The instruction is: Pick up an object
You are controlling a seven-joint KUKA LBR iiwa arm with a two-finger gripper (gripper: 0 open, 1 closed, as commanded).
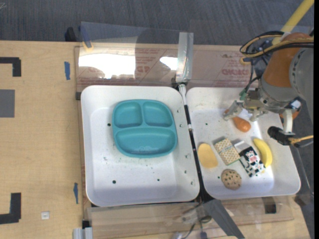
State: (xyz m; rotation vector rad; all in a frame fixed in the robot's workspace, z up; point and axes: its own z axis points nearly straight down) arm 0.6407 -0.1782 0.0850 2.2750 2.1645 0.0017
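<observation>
Nearest cam, at near edge of the right bin (286,185), sits a cookie (231,179). Just beyond it: a yellow oval piece (208,155), a small patterned packet (227,150), a black-and-white item (252,163), and a banana (263,151) to the right. Farther back lies an orange piece (242,124), prob the target. Gripper (247,108) hangs right over it, fingers spread w/ nothing between them. Left bin (94,183) holds a teal divided plate (144,128). Risk: the orange piece looks smooth and rounded, so it could squirt out as the fingers close. It also sits off toward the near finger, so one tip may just nudge it away.
</observation>
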